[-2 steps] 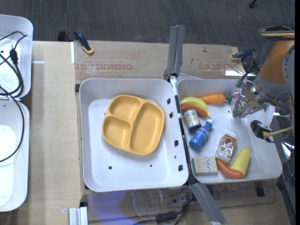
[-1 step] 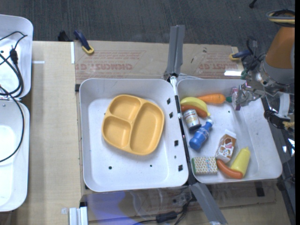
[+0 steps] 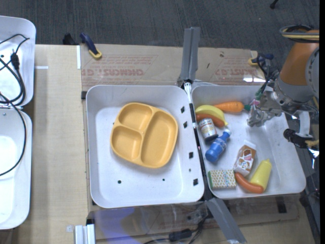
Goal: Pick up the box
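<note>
Near the front of the right bin, box (image 3: 246, 160) lies well below end effector (image 3: 256, 117)

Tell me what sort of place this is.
Likely a robotics lab's test bench: a robot arm with its claw over a white bin of toy food, a yellow divided plate, and clamped cardboard backing.

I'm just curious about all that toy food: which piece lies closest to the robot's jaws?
The carrot, lying at the far edge of the right bin. Its tip points toward the gripper, whereas the banana and hot dog lie farther off.
</note>
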Robot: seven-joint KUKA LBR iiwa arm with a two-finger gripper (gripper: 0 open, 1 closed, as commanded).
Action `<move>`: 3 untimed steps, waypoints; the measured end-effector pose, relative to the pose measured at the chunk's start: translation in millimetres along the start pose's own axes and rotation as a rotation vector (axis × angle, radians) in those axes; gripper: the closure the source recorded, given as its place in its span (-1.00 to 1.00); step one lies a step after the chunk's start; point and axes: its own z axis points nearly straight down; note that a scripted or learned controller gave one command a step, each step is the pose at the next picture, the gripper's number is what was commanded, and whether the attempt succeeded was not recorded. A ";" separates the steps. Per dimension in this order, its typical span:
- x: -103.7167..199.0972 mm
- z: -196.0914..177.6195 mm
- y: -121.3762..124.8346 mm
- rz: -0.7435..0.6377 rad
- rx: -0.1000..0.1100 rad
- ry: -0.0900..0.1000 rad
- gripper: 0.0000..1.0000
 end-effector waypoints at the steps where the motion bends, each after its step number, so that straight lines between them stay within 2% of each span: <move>1: 7.4 -2.6 13.1 -0.011 -0.058 -0.008 -1.00; 2: 7.2 -8.7 9.5 -0.011 -0.040 -0.004 1.00; 3: 4.8 -14.0 10.2 -0.204 -0.039 -0.012 1.00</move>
